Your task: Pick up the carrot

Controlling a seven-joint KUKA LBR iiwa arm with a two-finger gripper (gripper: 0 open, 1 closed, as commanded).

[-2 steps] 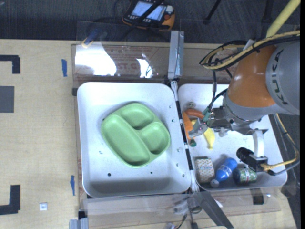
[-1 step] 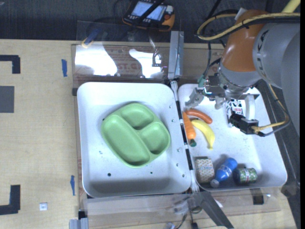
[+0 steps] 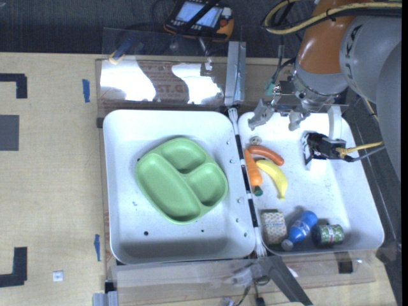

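The carrot [image 3: 254,173], orange with a green stub at its near end, lies along the left wall of the right bin [image 3: 357,196]. It touches a yellow banana [image 3: 275,176] on its right and sits just under a red-orange sausage [image 3: 265,153]. My gripper [image 3: 278,116] hangs over the far end of the right bin, a short way beyond the carrot and slightly to its right. Its two grey fingers [image 3: 261,115] stand apart, open, with nothing between them.
A green divided plate [image 3: 182,178] lies in the left bin [image 3: 127,139]. Along the near edge of the right bin stand a patterned can [image 3: 273,225], a blue bottle [image 3: 301,227] and a green tin [image 3: 330,234]. A ridge divides the two bins.
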